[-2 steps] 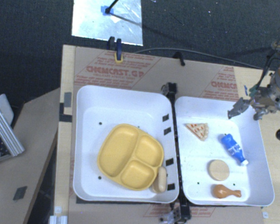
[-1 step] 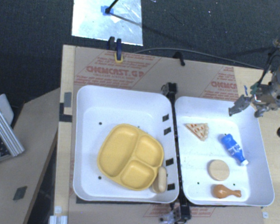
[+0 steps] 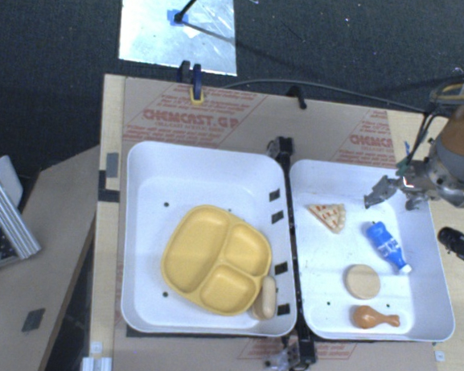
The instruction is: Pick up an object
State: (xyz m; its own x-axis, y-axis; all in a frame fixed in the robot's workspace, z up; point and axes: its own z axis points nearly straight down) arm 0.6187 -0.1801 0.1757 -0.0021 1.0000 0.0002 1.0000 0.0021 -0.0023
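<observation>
From above, the pincer [image 3: 394, 192] hovers over the right bin [image 3: 429, 238] near its far edge, fingers spread wide with nothing between them. The blue bottle [image 3: 386, 245] lies in that bin just nearer the camera, the waffle wedge [image 3: 329, 215] to its left

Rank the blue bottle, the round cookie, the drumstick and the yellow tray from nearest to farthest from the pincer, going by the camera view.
Measured from the pincer, at the right bin's far right edge:
1. Blue bottle, just below it in the right bin.
2. Round cookie, further toward the front of the right bin.
3. Drumstick, at the right bin's front edge.
4. Yellow tray, across in the left bin.
</observation>
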